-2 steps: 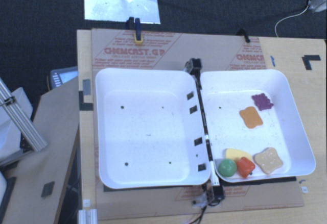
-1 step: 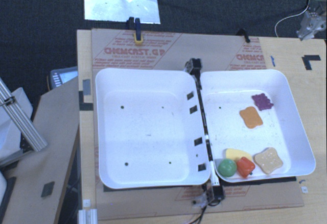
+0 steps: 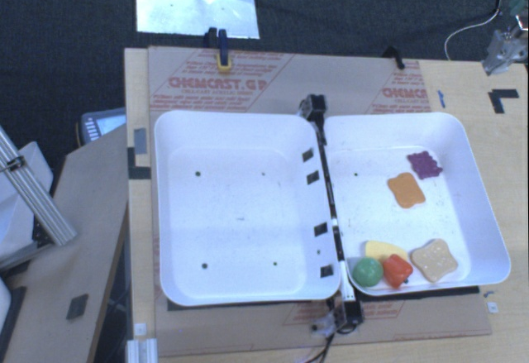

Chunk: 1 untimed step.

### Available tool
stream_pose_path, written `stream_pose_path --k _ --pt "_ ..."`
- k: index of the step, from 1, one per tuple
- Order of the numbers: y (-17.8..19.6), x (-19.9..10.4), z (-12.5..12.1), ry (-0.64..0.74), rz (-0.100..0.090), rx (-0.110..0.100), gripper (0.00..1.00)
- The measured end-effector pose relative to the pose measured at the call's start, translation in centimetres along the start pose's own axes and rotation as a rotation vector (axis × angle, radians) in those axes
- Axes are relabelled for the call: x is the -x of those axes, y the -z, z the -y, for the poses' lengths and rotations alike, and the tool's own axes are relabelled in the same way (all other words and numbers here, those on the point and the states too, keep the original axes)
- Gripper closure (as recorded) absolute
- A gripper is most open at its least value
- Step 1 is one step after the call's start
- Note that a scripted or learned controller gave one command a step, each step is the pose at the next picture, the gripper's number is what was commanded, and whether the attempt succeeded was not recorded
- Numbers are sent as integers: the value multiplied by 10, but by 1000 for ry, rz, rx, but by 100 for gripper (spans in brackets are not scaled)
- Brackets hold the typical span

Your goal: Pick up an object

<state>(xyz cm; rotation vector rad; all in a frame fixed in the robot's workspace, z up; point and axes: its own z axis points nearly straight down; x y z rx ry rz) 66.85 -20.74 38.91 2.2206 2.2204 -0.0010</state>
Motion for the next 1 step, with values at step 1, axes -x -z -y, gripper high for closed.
stream_pose_path --k 1 --pt "158 -24 2 7 5 21 100"
